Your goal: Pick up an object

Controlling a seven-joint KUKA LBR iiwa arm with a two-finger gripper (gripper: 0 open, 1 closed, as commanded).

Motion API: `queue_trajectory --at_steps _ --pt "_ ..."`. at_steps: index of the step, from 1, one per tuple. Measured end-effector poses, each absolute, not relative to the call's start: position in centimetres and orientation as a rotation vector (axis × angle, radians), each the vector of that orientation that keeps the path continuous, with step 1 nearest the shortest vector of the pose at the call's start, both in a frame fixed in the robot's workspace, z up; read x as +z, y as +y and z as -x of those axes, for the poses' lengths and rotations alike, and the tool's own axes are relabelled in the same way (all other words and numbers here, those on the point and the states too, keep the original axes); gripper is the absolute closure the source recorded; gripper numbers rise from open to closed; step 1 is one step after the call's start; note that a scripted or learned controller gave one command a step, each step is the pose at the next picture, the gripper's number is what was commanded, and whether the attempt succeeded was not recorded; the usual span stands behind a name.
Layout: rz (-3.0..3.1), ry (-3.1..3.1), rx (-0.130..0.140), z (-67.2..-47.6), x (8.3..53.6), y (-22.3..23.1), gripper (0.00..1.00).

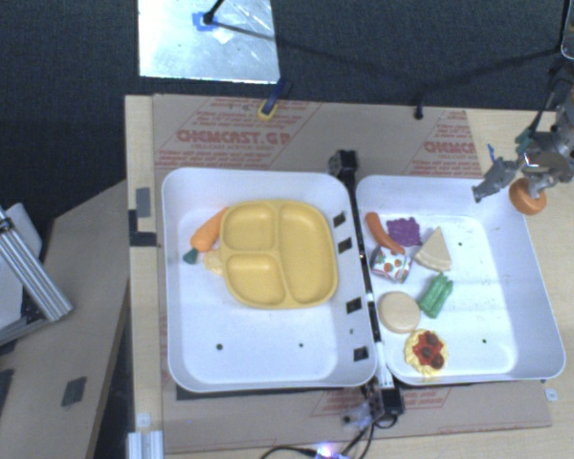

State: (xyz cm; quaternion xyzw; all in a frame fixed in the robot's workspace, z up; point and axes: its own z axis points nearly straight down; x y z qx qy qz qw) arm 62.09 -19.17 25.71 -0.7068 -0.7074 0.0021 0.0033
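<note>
**Two bins, eight loose items, gripper at far right rim**

Landmark: the black divider (356, 256) between the bins.

Nearest the camera, just right of the divider's near end: one small pizza disc (427, 349), red topping on yellow, close to the near wall of the right bin (517, 285). Just beyond it, one round tan cookie (399, 311), and beside that one green cylinder (435, 295), tilted. Farther up, close to the divider: one printed cube (392, 265), one orange-red sausage (382, 230), one purple cluster (404, 229), one cream wedge (435, 251). Count in right bin: seven, all bunched in the divider-side half; the half away from the divider is bare white floor, open room.

Left of the divider: left bin (187, 333) holds one yellow three-compartment plate (275, 254), and one carrot (207, 230) touching the plate's far-left edge. Bare floor along the near wall.

Farthest, well right of the divider: gripper (517, 182) over the right bin's far right rim. One orange ball (528, 197) sits right at the fingers; cannot tell whether it is pinched between them or how far apart they stand.
</note>
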Motion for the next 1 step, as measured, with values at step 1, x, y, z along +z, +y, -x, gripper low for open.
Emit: queue_trajectory --at_steps 1 --pt "2.219 -2.226 -0.001 -62.29 26.27 -19.13 0.0"
